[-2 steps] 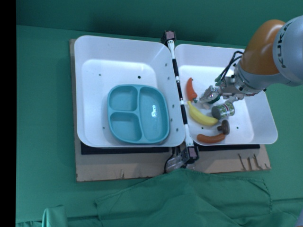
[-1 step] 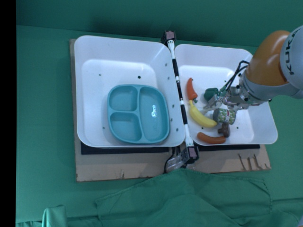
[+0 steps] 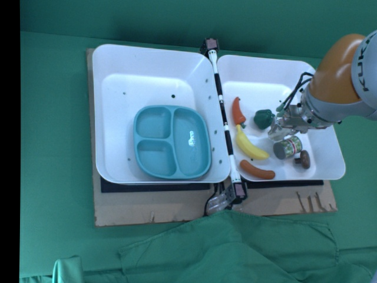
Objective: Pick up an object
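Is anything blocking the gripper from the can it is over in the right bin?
Nothing visible does. The gripper sits right above the can, which lies on its side, with the banana to its left and a small brown item to its right.

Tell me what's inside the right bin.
The right bin holds a red pepper, banana, sausage, green pepper, can and brown piece. The gripper hides the floor beneath.

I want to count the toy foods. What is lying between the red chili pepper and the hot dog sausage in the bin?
In the camera view, the yellow banana lies between the red chili pepper and the sausage.
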Action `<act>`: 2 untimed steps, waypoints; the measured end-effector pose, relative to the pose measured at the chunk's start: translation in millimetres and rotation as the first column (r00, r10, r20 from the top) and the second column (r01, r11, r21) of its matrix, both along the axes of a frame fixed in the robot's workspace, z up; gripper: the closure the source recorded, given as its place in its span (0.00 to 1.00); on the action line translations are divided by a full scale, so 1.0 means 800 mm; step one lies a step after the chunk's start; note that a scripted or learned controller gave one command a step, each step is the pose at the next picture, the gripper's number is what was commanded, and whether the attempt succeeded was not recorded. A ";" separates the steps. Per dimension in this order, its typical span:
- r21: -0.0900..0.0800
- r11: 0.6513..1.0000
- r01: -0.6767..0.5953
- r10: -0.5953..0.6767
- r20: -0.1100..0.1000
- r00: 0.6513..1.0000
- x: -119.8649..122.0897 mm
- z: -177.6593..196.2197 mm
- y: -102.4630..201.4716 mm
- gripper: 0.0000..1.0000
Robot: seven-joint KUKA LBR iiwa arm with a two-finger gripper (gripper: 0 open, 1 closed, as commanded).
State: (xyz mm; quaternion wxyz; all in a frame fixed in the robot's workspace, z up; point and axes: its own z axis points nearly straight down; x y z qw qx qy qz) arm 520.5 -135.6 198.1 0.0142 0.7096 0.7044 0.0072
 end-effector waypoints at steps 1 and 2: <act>0.007 1.000 -0.003 0.003 -0.025 1.000 0.020 0.145 -0.028 1.00; 0.007 1.000 -0.004 0.004 -0.024 1.000 0.137 0.177 0.031 1.00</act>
